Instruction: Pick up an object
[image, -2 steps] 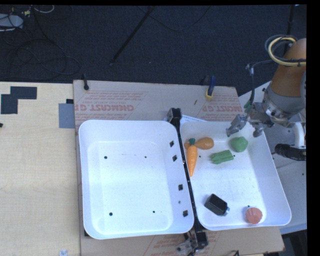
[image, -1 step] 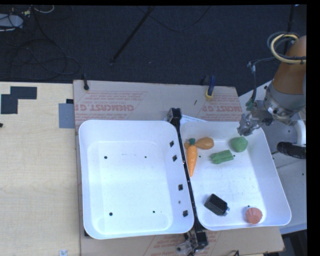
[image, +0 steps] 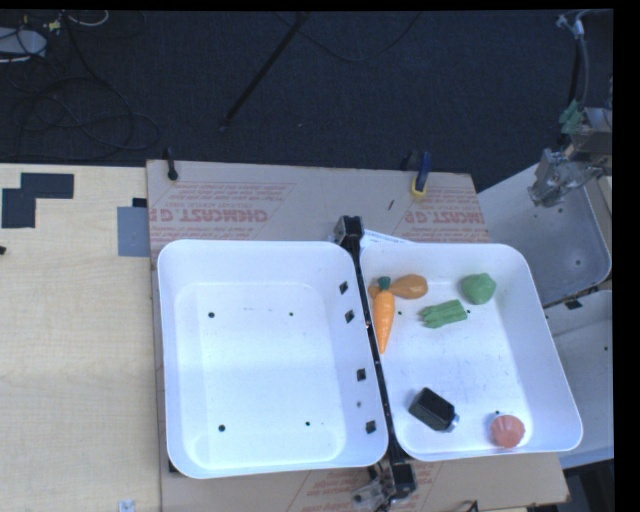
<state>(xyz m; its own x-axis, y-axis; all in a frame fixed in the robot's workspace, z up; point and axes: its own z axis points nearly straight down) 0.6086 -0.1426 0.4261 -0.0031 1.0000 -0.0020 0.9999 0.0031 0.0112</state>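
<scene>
Right bin (image: 540, 340): here's our landmark, all five objects lie loose on its floor.
Carrot (image: 383, 315): hard against the bin's left wall, upper half.
Orange piece (image: 409, 287): touching the carrot's top, near the bin's far-left corner.
Green items: a long one (image: 443, 314) mid-bin, a rounder one (image: 479, 288) towards the far-right corner.
Black block (image: 433, 410): near edge, centre.
Pinkish ball (image: 507, 431): near-right corner.
Claw (image: 552, 180): hanging well outside the bin's far-right corner; wide or narrow, can't tell.
Progress: nothing lifted, the whole approach, grasp and lift looks left to do.
</scene>
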